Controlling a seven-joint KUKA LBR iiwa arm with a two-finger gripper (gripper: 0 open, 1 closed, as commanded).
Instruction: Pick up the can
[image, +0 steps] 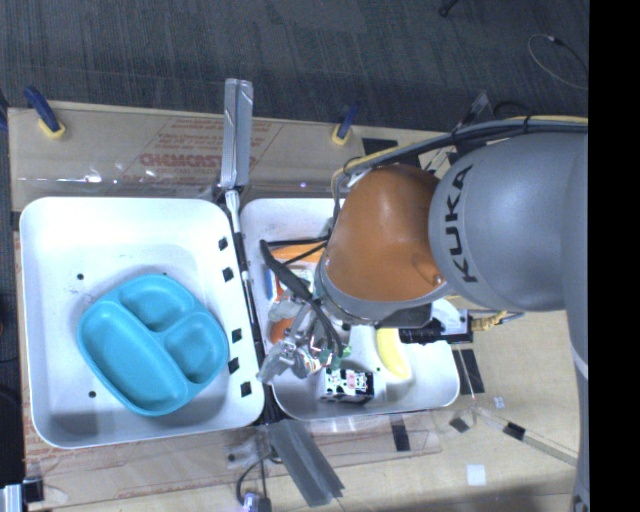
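The arm's orange band and grey wrist hang over the right bin (440, 392) and hide most of what lies in it. My gripper (296, 350) points down-left, low over the bin's front-left part near the divider. Just right of it, by the bin's front wall, lies a small item with a dark and white label (347, 383) that looks like the can. It lies beside the gripper, not in it.
A yellow banana-like piece (392, 357) lies right of the can. Something orange (296, 251) shows at the right bin's back-left, under the arm. The left bin (50, 300) holds a blue divided plate (152, 343). Cables run along the arm.
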